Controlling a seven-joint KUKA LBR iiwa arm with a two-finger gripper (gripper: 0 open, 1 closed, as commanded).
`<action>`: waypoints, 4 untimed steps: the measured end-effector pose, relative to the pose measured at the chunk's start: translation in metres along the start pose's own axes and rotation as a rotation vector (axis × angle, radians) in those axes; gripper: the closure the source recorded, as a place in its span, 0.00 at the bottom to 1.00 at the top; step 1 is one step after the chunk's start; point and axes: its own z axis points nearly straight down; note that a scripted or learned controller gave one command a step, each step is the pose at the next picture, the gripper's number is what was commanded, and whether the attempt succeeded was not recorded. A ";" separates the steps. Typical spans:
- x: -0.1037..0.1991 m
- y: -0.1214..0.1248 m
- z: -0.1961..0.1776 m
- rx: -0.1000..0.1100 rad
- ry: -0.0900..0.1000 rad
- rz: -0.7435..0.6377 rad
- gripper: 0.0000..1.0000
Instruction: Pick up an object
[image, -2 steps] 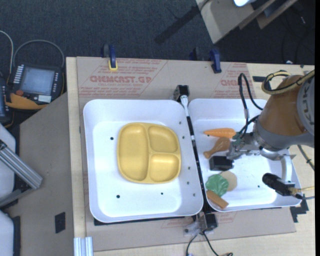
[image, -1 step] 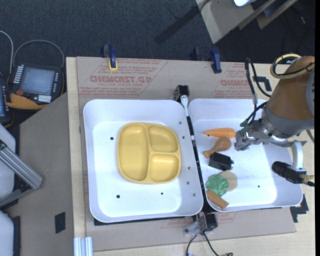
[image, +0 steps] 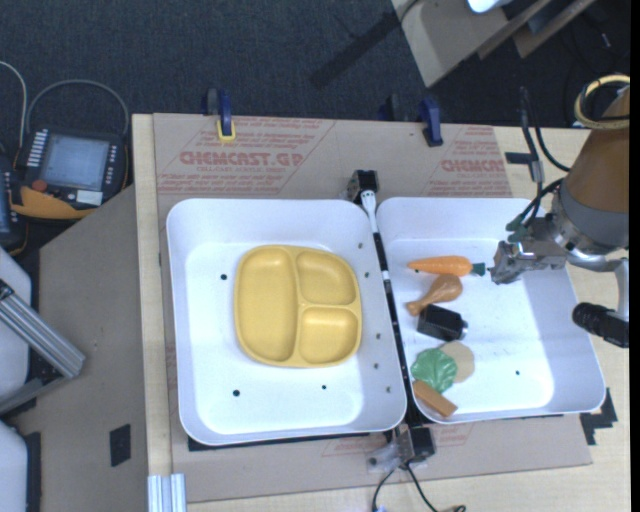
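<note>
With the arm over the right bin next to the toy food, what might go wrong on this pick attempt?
1. The end effector sits just off the green tip of the carrot, so a descent here may only clip that end and roll it away.
2. The carrot, the drumstick and the black block lie close together; going for one could nudge the others.
3. The items lie near the divider between the bins, which may leave little room on that side.

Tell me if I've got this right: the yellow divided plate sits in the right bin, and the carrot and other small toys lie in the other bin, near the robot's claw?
Not quite. The camera view shows the yellow divided plate in the left bin. The carrot and other small toys lie in the right bin, near the gripper.
</note>
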 end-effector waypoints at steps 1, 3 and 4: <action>-0.001 0.002 -0.049 0.000 0.001 -0.001 1.00; 0.104 0.023 -0.055 0.005 0.004 -0.006 1.00; 0.157 0.027 -0.034 0.013 0.005 -0.006 1.00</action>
